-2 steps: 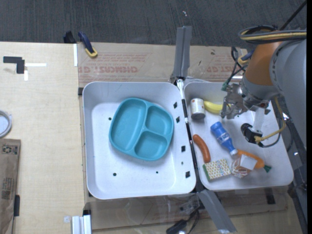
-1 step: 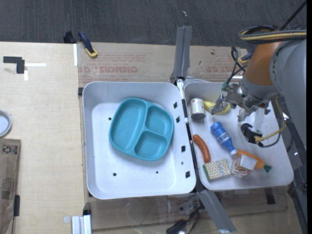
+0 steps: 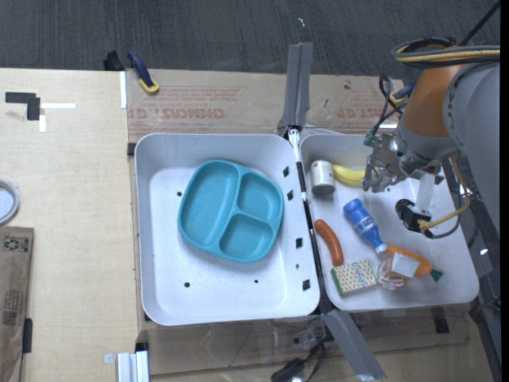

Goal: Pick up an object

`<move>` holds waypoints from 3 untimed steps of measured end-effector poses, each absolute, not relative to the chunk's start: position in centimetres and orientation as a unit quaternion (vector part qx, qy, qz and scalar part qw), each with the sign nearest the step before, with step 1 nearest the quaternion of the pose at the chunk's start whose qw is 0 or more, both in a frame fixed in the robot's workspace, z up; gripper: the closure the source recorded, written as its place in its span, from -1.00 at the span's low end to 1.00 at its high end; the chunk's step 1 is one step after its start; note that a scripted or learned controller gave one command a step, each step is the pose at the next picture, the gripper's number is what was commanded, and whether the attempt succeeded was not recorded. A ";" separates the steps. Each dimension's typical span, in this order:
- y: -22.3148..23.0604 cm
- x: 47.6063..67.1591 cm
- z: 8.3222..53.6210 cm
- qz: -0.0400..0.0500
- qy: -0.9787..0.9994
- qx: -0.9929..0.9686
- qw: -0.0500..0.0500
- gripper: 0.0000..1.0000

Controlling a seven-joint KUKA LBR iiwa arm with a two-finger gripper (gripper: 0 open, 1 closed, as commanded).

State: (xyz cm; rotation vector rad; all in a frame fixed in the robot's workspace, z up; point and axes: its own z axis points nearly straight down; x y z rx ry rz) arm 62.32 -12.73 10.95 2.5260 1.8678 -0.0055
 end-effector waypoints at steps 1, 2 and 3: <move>-12.7 62.3 10.9 -0.002 0.595 0.804 0.000 -1.00; -12.8 62.3 11.8 -0.002 0.595 0.804 0.000 1.00; -11.0 63.4 15.7 -0.001 0.487 0.873 0.000 1.00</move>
